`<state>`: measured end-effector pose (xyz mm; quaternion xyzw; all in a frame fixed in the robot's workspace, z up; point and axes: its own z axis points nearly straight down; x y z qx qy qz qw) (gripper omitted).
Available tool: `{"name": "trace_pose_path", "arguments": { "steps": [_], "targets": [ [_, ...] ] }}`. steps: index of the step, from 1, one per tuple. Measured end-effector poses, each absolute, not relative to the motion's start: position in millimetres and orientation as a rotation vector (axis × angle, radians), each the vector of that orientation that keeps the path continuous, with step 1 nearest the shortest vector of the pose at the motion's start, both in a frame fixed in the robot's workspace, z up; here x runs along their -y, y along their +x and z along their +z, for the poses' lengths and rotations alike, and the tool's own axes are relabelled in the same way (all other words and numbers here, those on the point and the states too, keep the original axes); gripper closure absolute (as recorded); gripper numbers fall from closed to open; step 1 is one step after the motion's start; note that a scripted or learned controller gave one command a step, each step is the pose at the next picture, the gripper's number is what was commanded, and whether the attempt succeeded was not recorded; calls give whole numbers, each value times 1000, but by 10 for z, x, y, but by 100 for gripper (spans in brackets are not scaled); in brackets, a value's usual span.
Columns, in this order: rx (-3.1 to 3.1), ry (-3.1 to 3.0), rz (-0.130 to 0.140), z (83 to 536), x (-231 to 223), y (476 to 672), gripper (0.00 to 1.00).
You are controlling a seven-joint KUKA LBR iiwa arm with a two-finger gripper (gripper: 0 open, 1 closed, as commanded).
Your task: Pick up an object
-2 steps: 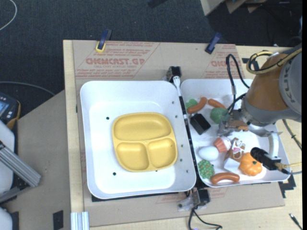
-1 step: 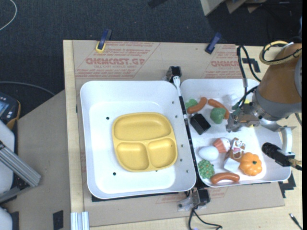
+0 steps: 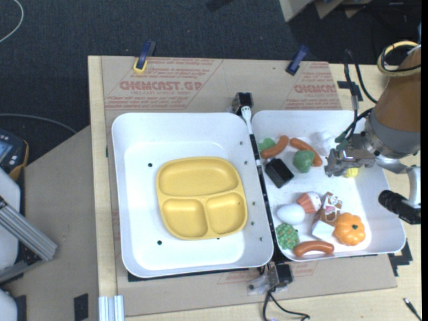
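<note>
Under gripper [image 3: 342, 166]: yellow object [image 3: 350, 172], orientation unclear

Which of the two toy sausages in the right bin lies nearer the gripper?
The orange-red sausage at the bin's far side, beside the round green toy, lies nearer the gripper. The other sausage rests along the near rim, below the orange pumpkin.

Red print "CHEMCAST GP" on brown protective paper [image 3: 170, 79] covering surface, behind left bin; repeated partially behind right bin, smaller lines illegible.
</note>
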<state>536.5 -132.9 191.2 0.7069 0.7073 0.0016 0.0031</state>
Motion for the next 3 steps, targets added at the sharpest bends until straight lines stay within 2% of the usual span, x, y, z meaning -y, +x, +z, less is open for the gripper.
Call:
{"name": "trace_pose_path", "arguments": {
  "steps": [1, 2, 3],
  "targets": [
    [-2218, 2216, 5, 2273, 1331, 5379, 100],
    [-2227, 2212, 5, 2357, 810, 5554, 100],
    [-2226, 2220, -1, 2274, 652, 5516, 100]
  ]
}}
